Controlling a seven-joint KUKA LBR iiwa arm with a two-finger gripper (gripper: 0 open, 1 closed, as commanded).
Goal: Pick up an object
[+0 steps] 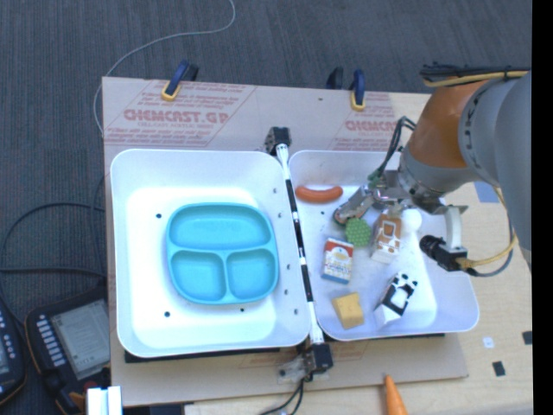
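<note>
Hovering jaws [352, 209] above round green knobbly toy [357, 230], right bin [449, 309]

Glossy smooth plastic blue tray [223, 252] in matt white bin [138, 318], brown cardboard sheet [190, 115] beneath.

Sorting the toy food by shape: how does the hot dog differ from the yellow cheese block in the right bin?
The hot dog is orange-red, long and rounded; the cheese block is yellow and blocky. The hot dog lies at the far end of the right bin, by the divider, while the cheese block sits near its front edge. Both rest loose on the bin floor, clear of the gripper.
</note>
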